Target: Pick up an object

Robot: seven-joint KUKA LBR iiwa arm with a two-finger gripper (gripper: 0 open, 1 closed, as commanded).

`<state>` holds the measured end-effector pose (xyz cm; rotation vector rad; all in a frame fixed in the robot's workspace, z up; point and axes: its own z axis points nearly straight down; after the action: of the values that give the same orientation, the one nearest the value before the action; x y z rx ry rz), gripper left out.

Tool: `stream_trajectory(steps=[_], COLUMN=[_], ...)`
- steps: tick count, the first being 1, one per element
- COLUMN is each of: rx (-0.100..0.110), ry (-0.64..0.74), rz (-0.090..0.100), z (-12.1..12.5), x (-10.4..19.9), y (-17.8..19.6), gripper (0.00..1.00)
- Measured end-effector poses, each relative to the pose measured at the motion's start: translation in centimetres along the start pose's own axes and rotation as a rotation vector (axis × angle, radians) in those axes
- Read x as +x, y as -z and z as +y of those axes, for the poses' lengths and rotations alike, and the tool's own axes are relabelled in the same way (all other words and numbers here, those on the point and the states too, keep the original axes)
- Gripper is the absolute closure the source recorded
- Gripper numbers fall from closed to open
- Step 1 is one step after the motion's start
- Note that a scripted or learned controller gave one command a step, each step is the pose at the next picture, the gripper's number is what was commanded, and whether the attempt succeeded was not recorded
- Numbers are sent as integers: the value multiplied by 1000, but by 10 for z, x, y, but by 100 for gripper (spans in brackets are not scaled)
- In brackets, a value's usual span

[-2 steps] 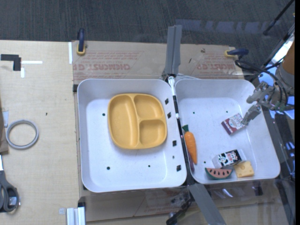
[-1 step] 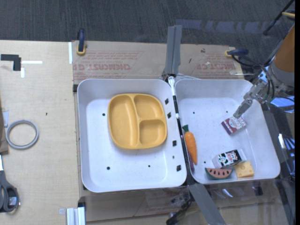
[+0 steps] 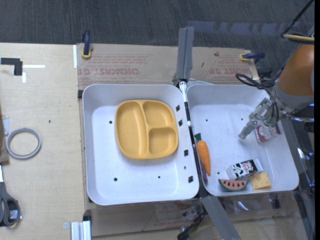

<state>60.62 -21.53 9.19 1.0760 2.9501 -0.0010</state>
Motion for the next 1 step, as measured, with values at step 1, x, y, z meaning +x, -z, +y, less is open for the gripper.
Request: stream_trajectory(steps=[1], rx=[-1], ry=[96], rz=[-3], z=[-14], x=[6], y=[54], gripper=[0])
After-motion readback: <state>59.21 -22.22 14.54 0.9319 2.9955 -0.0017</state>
